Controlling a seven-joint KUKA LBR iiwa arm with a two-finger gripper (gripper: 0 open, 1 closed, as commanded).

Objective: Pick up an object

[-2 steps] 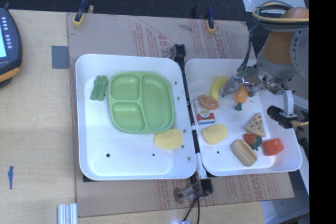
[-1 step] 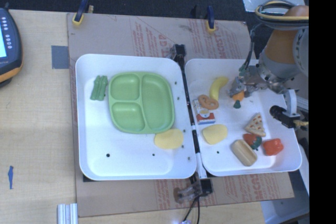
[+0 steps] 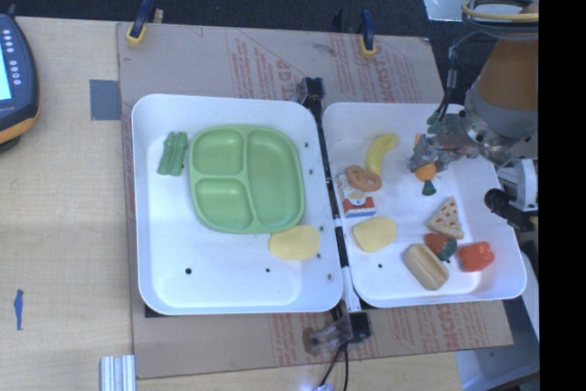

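**Arm low over the right bin, beside a small carrot**

Camera view, looking down at a slant. The arm [image 3: 508,78] enters from the right and is cut off by the frame edge; its grey and orange body hides the right bin's far right corner. The gripper [image 3: 438,151] sits low over the upper part of the right bin [image 3: 494,293]. Its tip is a dark, cluttered shape, and I cannot tell whether the fingers are spread or pressed together.

A small orange carrot [image 3: 426,175] lies right at the gripper's tip, just below it; whether they touch is unclear. A banana [image 3: 380,151] lies just to its left, with a pretzel [image 3: 363,179] and a small carton [image 3: 357,201] near the bin's left wall. Lower down are a yellow chip [image 3: 374,233], a pizza slice [image 3: 445,218], a hot dog [image 3: 426,266], and a tomato [image 3: 475,256], close together.

The left bin [image 3: 165,279] holds a green divided plate [image 3: 247,179], green beans [image 3: 172,153] by its left wall, and a second yellow chip [image 3: 294,244]. Its lower half is open white floor. Both bins rest on a tabletop [image 3: 64,224].
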